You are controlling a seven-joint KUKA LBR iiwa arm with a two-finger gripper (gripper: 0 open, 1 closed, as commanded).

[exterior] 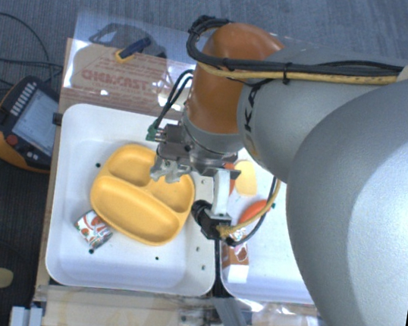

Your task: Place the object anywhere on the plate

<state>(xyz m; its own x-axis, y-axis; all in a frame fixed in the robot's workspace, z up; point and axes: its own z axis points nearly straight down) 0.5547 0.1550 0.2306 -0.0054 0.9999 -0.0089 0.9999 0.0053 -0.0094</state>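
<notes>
The yellow divided plate [140, 202] is laid in the left bin [59, 251], so it can be reached from above. The gripper [166, 169] is lowered over the plate's upper compartments. What it holds cannot be told. A small can [94, 228] is seen beside the plate's lower left edge, perhaps the object.

Yellow plastic divided plate [140, 202] lay flat in the left white bin, right way up, three compartments showing, its upper right edge hidden under the arm. Small crumpled red-and-white printed can-like object [93, 228] lay on its side on the bin floor just beside the plate's lower left rim, off the plate; could not tell whether it touched the rim.
</notes>
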